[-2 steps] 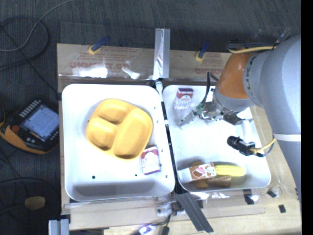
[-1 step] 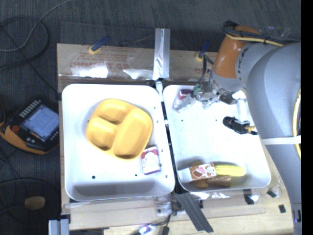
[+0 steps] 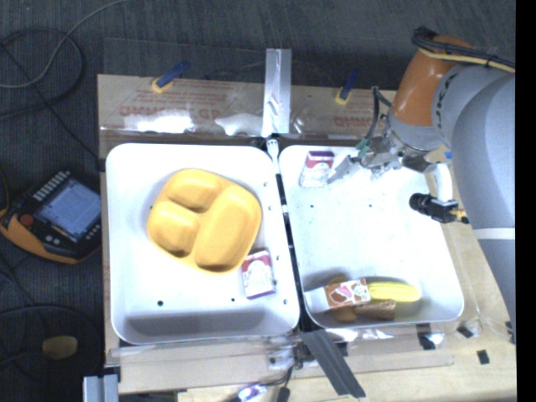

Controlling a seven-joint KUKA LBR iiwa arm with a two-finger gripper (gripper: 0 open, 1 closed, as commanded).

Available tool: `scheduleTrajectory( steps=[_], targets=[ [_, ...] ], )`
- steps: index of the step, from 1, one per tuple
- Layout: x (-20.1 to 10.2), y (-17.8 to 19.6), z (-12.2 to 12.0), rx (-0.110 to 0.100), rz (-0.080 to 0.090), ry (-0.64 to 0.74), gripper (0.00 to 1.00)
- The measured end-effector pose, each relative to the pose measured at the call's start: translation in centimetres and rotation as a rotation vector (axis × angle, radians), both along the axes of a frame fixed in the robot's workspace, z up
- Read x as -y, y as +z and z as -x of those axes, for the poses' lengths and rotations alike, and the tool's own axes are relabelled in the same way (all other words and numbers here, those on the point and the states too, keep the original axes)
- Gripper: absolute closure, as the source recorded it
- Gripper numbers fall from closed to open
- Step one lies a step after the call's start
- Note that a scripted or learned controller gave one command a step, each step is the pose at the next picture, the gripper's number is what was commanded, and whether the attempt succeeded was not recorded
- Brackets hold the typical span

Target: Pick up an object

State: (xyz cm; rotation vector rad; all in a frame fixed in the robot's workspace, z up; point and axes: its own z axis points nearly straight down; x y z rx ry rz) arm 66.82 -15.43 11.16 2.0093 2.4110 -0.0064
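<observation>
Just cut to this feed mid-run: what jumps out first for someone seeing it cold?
The big yellow lumpy object dominates the left bin, with a small red-and-white packet just beside its lower right. In the right bin, the gripper hangs near the far-left corner beside another small packet. A yellow banana-like piece and a brown item lie along the near wall.

Left white bin (image 3: 126, 224): big lumpy yellow foam-like object (image 3: 203, 218) mid-bin, small red-white carton (image 3: 258, 275) touching its lower-right edge. Right white bin (image 3: 435, 258): another small red-white packet (image 3: 316, 168) in far-left corner; yellow banana-shaped item (image 3: 394, 291) beside brown printed pack (image 3: 356, 299) at near wall
</observation>
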Motion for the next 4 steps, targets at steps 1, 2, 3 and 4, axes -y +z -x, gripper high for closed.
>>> scheduleTrajectory(
  steps=[1,2,3,4],
  targets=[
    [-0.8,1.1,0.0,0.0,0.0,0.022,0.0],
    [-0.4,0.2,3.6,-0.002,-0.003,0.292,0.0],
    [-0.4,1.1,3.6,-0.001,-0.002,0.293,1.0],
    [-2.5,9.2,2.1,0.0,-0.003,0.114,1.0]
  ],
)
